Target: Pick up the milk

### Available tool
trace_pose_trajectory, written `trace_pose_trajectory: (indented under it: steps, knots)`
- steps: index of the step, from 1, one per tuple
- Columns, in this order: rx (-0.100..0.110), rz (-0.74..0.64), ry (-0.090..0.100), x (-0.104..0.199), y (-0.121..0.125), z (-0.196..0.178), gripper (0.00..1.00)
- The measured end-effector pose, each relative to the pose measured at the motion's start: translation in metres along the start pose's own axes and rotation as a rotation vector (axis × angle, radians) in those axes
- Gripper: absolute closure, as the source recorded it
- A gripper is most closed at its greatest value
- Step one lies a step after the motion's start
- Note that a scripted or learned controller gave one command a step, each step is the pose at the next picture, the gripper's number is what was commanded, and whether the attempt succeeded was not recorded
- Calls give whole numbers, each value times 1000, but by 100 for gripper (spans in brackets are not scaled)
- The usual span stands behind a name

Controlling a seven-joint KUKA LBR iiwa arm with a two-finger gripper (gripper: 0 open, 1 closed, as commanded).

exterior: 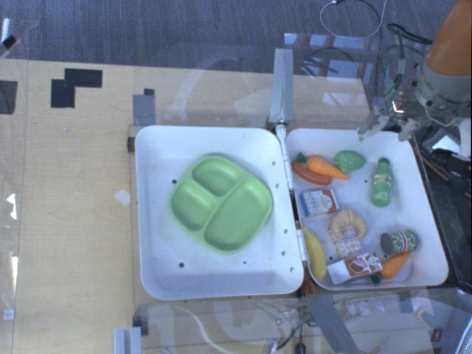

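Note:
The milk [318,201] is a small blue-and-white carton lying flat near the left side of the right bin [435,268]. My gripper [387,129] hangs over that bin's far right corner, well above and to the right of the carton. Its two fingers are spread apart and nothing is between them. The grey arm with its orange band [451,39] comes in from the upper right.
The right bin also holds a carrot [324,168], a green lump [349,160], a green bottle [380,184], a bread roll [347,226], a banana [315,253], a brown-and-white carton [355,266], a can [399,240] and a second carrot [396,265]. A green divided plate [221,203] lies in the left bin [155,271].

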State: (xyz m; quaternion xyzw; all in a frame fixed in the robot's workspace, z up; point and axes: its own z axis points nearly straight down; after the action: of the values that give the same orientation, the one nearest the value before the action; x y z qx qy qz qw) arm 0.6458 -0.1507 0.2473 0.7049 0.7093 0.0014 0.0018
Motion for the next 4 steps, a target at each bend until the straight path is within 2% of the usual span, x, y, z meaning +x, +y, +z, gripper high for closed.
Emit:
trace_pose_trajectory:
  steps: [1, 2, 3, 4]
  knots:
    - [2, 221, 0, -40, -39, 122, 0]
    - [1, 214, 1, 71, -115, 61, 0]
    - [-8, 285, 1, 54, -155, 157, 0]
    - [-12, 77, -1, 51, -154, 157, 0]
